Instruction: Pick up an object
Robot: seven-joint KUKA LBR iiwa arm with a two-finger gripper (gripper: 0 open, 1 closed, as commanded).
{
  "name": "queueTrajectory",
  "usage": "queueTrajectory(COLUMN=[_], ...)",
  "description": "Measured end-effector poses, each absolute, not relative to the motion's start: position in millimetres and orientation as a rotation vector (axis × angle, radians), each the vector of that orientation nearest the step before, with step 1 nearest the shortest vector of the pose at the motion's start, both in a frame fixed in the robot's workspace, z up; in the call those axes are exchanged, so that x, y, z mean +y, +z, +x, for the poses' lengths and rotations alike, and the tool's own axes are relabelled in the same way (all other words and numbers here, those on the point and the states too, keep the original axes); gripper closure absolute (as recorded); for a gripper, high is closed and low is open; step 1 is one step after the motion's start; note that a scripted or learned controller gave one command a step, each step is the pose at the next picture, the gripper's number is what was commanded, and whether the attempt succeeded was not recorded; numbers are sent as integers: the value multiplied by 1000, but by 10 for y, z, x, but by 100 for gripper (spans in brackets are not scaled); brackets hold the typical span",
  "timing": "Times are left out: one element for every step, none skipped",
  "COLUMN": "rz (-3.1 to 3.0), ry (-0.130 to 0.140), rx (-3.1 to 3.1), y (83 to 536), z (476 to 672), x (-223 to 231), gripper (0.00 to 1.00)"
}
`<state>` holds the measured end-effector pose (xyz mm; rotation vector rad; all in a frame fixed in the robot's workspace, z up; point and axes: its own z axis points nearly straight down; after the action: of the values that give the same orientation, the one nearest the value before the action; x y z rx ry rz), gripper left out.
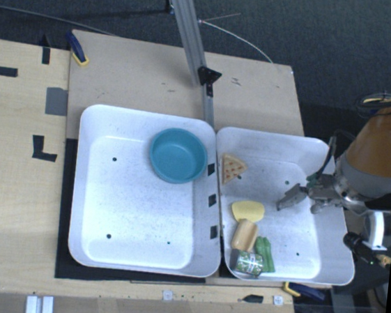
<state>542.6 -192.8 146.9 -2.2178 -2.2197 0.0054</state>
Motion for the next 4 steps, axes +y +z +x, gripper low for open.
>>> queueTrajectory(rz=[-2216,-2217,-2222,-2222], ry=[7,4,-1,-2], rx=[-2219,-2222,-2225,-2224], y=[924,1053,1478,1903], z=[5410,5419,5462,5441], x=[-1917,-1916,-1912,-1910], gripper=[0,100,100,100])
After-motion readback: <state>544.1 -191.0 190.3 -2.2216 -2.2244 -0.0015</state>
